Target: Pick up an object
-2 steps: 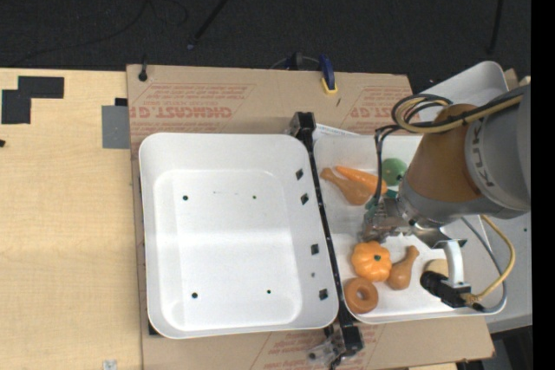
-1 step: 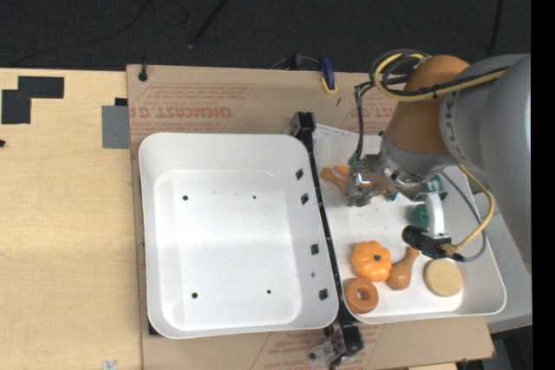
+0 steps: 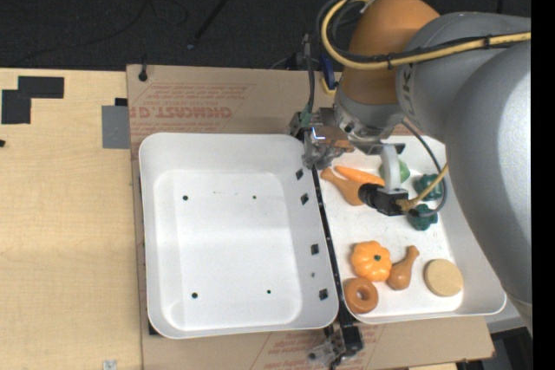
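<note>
"So, where is the arm sitting?"

"From my screen it reaches in from the right and bends down over the right bin [image 3: 473,301]. The gripper [image 3: 319,147] hangs at that bin's far left corner, close against the wall it shares with the left bin [image 3: 152,230]."

"Is it holding anything?"

"I cannot tell. The wrist covers it from above, so whether it is clenched or released is hidden from me."

"What is nearest to it?"

"An orange carrot [image 3: 351,176], lying on the bin floor just beside the gripper, toward the view's right and a little nearer the camera. It may be touching the gripper at one end, but the view is too crowded there to be sure."

"And the rest?"

"All in the right bin. A green toy [image 3: 425,212] lies near the right wall, partly hidden by the robot. Along the near side I have a small orange pumpkin [image 3: 371,261], with a brown doughnut [image 3: 361,295] just in front of it, touching or nearly so. A tan drumstick [image 3: 403,269] lies just right of the pumpkin, tilted, and a round pale biscuit [image 3: 443,277] sits beside that, close to the near right corner."

"And under the bins?"

"Both stand side by side on a brown cardboard sheet [image 3: 217,95], which lies on the pale wooden bench [image 3: 61,230]"
</note>
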{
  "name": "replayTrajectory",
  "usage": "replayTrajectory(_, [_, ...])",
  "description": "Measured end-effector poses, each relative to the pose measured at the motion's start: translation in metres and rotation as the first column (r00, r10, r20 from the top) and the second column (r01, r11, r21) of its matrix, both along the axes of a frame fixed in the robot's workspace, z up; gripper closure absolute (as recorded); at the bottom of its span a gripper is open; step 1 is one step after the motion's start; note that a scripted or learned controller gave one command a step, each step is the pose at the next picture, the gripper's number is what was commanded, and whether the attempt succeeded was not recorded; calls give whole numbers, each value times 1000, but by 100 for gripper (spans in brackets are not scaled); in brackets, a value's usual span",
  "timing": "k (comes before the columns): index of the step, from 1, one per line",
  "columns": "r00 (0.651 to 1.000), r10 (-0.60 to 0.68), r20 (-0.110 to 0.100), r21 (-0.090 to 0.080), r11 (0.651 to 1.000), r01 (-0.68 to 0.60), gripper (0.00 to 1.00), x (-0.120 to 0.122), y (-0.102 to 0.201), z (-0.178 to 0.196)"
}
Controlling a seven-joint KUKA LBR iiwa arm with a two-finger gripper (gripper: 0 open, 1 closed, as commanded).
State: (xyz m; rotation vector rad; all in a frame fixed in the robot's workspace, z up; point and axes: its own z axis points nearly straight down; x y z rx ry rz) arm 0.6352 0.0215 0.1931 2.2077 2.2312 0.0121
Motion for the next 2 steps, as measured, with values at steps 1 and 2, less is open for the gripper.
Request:
replayTrajectory(1, [1000,-14,-8,-5,1000,14,100,-26,-63,44])
replayTrajectory(2, [1000,-4,-4,-3,1000,4,100,11,16,82])
